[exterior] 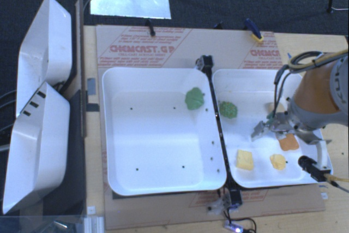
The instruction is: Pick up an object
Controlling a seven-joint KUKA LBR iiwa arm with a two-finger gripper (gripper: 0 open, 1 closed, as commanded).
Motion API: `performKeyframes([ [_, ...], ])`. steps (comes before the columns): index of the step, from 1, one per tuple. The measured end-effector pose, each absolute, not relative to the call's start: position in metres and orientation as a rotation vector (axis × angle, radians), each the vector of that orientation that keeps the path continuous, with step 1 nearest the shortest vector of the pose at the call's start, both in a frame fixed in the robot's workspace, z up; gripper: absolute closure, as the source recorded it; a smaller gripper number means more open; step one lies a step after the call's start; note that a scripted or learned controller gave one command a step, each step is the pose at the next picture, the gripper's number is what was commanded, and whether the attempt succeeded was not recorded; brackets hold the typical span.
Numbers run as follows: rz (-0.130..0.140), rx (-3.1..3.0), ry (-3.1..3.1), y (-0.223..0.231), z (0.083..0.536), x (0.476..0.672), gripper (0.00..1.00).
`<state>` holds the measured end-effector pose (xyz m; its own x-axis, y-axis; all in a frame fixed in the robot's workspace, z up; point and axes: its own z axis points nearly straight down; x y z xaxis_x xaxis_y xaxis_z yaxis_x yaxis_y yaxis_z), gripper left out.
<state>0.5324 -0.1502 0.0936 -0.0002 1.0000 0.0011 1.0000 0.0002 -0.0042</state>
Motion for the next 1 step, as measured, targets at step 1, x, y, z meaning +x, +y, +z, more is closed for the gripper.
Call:
performKeyframes([
  [1,-0.001,-2.222,-2.222,-0.1502,0.0844,0.5329,0.00],
])
